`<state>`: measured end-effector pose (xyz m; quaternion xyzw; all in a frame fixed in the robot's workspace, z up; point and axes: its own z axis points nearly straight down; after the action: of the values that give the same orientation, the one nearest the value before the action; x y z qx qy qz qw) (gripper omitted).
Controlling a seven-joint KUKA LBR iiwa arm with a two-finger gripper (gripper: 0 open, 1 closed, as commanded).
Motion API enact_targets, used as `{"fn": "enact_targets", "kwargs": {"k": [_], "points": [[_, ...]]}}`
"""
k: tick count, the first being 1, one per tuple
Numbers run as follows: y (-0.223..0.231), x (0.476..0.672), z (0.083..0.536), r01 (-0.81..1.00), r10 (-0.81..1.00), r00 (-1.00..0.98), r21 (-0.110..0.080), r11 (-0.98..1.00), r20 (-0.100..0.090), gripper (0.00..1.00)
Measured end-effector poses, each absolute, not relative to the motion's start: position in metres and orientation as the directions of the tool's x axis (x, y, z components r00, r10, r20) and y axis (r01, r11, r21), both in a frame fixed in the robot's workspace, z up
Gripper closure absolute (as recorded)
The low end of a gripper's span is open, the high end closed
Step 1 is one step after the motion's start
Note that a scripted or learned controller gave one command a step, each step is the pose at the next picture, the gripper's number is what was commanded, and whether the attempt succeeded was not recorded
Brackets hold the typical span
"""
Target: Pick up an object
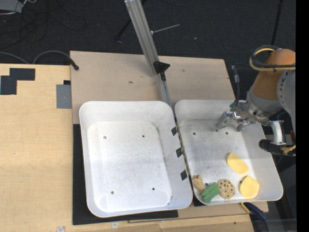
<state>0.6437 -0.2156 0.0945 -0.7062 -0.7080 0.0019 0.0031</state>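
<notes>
White plastic forms two shallow bins that sit side by side on a wooden bench, seen from above at a slant. Nearest the viewer, along the front edge of the right bin [270,190], lies a small cluster of objects: a tan crumbly piece [198,182] at the left, a green toy [210,192] just beside it, then a round speckled cookie [225,188] touching the green toy's right side, and a yellow disc [249,186] near the front right corner. A second yellow disc [237,163] lies a little farther back, apart from the first. The left bin [96,197] shows a bare floor with a few small dark holes. Black clips line the seam between the two bins.

Farther back in the right bin, the gripper [228,123] hangs low over the bin floor, well apart from the cluster at the front. Its metal fingers [221,123] point toward the left and nothing sits between them; how wide they stand cannot be told from this angle. The grey arm [285,93] with its orange band [268,76] enters from the right edge.

Beyond the bins, a silver metal rail [144,33] slants up across the tan board toward a dark floor with loose cables
</notes>
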Motion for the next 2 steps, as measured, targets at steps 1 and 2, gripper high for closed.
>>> {"fn": "enact_targets", "kwargs": {"k": [1,2], "points": [[-0.216,0.645,0.108,1.000,1.000,-0.005,-0.003,0.005,0.000,1.00],[-0.215,0.642,0.171,1.000,1.000,-0.001,0.005,0.001,-0.002,1.00]]}}
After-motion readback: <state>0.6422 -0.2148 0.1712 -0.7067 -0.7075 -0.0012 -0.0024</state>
